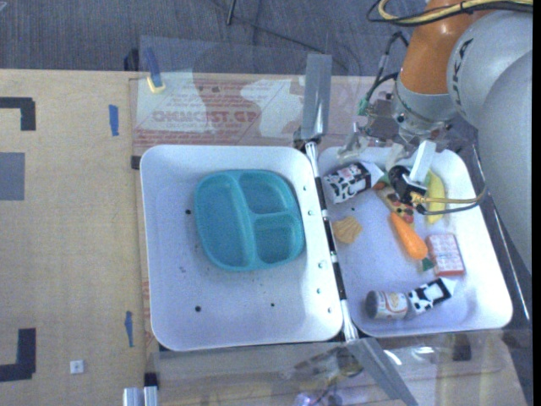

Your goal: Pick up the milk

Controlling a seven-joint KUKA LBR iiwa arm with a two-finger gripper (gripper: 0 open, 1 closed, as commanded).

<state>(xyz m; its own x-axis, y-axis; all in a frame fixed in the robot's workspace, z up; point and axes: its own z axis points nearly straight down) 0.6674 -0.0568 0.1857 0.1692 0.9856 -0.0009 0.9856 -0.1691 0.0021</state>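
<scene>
We see the end effector low over the back of the right bin, but its tips are lost in wrist hardware and cabling, so we cannot tell whether it is spread or pressed together, and nothing shows pinched in it. Just to its left lies a cow-patterned milk carton, on its side near the bin's left wall. A second cow-patterned carton lies well apart at the front, touching a small brown-topped bottle (either could pass for the milk). We judge the main risk is crowding: a banana, a carrot and a dark toy sit close to the tool, so a descent slightly off could nudge or catch one instead. The near carton could also roll, or jam against the wall. The left bin bears a teal divided tray.
</scene>
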